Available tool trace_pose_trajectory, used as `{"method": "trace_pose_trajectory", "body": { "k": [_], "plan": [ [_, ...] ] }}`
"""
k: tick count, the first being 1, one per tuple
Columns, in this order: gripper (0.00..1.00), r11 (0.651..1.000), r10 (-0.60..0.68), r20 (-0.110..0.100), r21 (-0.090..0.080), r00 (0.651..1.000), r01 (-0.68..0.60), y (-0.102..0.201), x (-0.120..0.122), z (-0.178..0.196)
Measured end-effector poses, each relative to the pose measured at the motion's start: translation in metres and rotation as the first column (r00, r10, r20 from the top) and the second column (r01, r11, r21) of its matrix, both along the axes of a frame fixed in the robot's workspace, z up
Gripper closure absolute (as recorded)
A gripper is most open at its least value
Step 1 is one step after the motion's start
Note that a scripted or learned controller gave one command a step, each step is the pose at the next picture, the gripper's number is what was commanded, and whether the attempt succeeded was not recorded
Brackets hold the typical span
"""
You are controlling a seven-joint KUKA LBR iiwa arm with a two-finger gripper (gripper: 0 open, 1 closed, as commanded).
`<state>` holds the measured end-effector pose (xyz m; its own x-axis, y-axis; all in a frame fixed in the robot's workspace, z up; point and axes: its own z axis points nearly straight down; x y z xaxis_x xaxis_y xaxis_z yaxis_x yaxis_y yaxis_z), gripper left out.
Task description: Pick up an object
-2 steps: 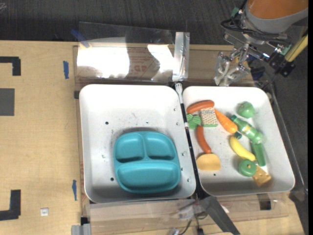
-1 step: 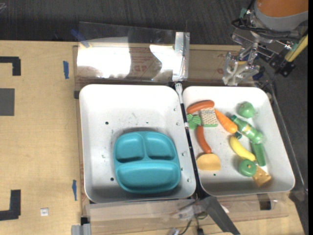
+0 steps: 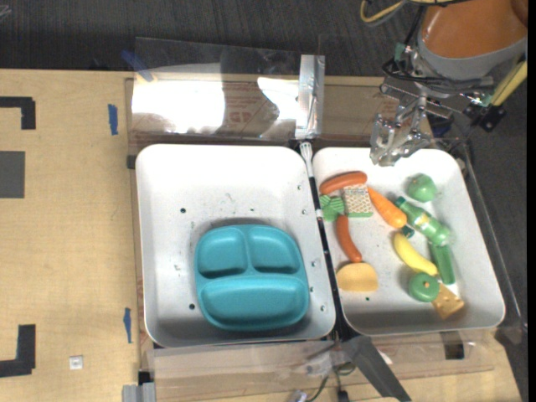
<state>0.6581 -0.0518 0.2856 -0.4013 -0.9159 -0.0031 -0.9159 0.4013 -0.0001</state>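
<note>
The right bin [image 3: 477, 224] holds several toy foods: a red sausage [image 3: 343, 181], a checkered block [image 3: 358, 201], a carrot [image 3: 387, 209], a green ball [image 3: 420, 188], a green bottle [image 3: 424, 223], a banana [image 3: 414, 256] and a long red piece [image 3: 347, 238]. My gripper [image 3: 395, 149] hangs over the far edge of this bin, above and behind the carrot. It is open, with nothing between its fingers.
A teal divided plate [image 3: 251, 276] lies in the left bin [image 3: 167, 182]. An orange slice [image 3: 358, 278], a green round piece [image 3: 423, 287] and a brown piece [image 3: 449, 305] lie near the right bin's front. A clear sheet [image 3: 218, 99] stands behind the bins.
</note>
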Motion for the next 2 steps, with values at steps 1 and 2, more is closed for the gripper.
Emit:
{"method": "trace_pose_trajectory", "body": {
  "k": [1,2],
  "plan": [
    [1.0,0.996,0.09,0.008,-0.001,0.996,-0.09,-0.013,0.01,0.017],
    [1.0,0.984,0.176,0.008,-0.002,0.984,-0.176,-0.032,0.01,0.027]
  ]
}}
